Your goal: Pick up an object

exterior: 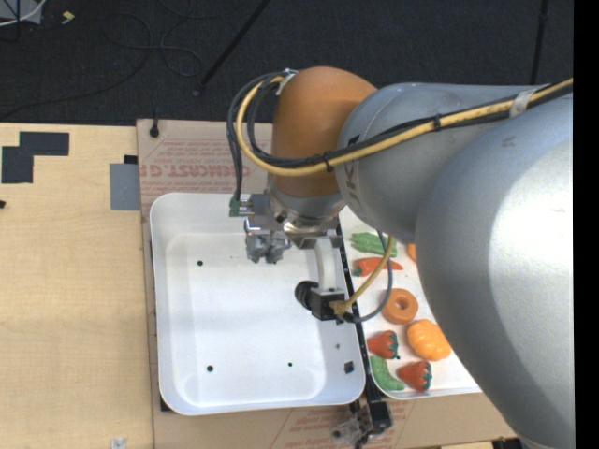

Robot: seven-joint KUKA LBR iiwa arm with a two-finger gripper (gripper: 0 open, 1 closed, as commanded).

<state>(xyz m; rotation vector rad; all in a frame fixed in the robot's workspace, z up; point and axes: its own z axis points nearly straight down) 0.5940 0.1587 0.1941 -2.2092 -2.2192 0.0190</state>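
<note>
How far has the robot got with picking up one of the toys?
Done: the arm has reached in over the left bin, and its gripper hangs there above bare bin floor. In hand: no toy can be seen at it. Left: nearly everything. The toy foods, such as the donut, the orange fruit and the strawberry, lie in the right bin, so one must be reached, grasped and lifted.

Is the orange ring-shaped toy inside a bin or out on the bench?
Inside: the orange ring-shaped toy lies flat on the right white bin, among other toy foods.
</note>
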